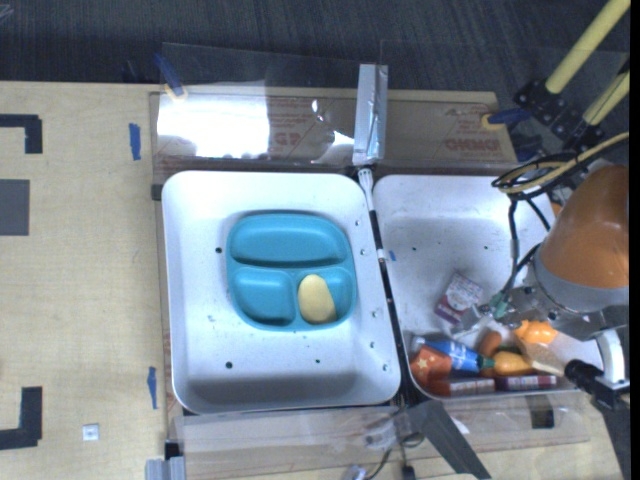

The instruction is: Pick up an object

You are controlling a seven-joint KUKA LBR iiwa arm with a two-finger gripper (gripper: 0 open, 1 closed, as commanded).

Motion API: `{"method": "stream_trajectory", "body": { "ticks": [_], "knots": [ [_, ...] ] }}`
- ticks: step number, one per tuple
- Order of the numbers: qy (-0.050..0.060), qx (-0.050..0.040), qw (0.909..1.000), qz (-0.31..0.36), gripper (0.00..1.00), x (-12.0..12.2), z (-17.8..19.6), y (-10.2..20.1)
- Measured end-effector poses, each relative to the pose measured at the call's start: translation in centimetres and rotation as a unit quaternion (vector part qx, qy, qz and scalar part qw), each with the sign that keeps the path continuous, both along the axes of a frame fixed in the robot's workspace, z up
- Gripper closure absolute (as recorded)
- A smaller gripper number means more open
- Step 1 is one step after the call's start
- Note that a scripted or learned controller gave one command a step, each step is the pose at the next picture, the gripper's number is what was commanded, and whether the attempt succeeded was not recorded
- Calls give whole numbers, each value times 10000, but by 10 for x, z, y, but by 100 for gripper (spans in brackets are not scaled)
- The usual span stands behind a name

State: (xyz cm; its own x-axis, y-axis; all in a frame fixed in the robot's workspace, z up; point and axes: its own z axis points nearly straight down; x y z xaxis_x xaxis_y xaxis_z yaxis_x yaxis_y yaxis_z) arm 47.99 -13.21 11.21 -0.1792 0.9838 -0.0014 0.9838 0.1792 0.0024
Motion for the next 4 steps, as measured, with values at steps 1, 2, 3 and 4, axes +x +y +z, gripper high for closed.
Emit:
{"method": "stream_trajectory", "body": {
  "ticks": [1, 2, 3, 4],
  "knots": [
    [-12, 2, 9987, -515, 0, 48, -25, 14],
    [-24, -4, 9999, -123, 0, 87, -25, 31],
    [-21, 2, 9999, -138, 0, 60, -24, 26],
    [-21, -1, 9995, -307, 0, 102, -25, 16]
  ]
}}
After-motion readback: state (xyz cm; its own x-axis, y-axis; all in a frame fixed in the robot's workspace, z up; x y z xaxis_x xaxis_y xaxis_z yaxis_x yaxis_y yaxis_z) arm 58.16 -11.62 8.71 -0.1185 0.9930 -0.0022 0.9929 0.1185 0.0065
